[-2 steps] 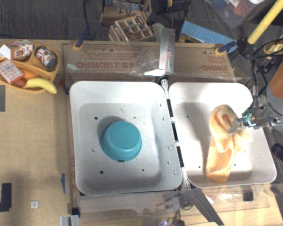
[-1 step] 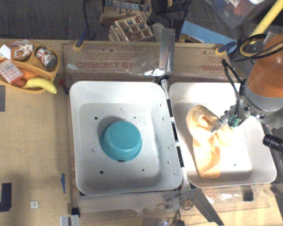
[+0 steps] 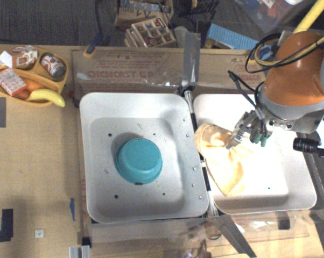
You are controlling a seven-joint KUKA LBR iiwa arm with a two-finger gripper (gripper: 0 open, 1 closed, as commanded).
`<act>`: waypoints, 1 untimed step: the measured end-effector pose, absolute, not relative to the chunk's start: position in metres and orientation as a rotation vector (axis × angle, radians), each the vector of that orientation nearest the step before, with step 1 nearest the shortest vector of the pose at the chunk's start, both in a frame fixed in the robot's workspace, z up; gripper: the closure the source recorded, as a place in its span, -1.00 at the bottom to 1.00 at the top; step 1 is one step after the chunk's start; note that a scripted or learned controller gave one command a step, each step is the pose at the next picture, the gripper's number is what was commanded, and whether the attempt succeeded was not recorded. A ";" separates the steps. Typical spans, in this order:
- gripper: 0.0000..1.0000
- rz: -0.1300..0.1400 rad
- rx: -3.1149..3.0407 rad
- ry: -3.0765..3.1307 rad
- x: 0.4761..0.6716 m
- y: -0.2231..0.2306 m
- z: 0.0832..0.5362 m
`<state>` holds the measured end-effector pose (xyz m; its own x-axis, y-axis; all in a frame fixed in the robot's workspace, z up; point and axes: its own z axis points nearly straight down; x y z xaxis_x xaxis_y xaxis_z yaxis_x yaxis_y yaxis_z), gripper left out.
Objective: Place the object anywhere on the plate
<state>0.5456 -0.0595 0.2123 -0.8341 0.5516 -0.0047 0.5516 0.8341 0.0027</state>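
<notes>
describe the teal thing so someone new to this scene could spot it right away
Two shallow white bins sit side by side; look in the left bin. Near its middle lies a round teal plate, upside-down like a dome. It is the only teal item there; the right bin holds a crumpled yellowish cloth.

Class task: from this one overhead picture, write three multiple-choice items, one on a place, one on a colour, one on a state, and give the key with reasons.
1. Where does the upturned bowl sit?
A. left bin
B. right bin
C. the bench outside the bins

2. What colour is the bowl?
A. red
B. teal
C. black

3. How does the cloth lie?
A. folded in a neat square
B. crumpled
C. rolled in a tube

Key:
1 A: the bowl rests in the left bin.
2 B: its surface is teal.
3 B: the yellowish cloth lies rumpled in the right bin, below the gripper.
</notes>
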 end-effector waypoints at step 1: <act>1.00 0.003 0.292 3.120 0.565 -0.009 0.206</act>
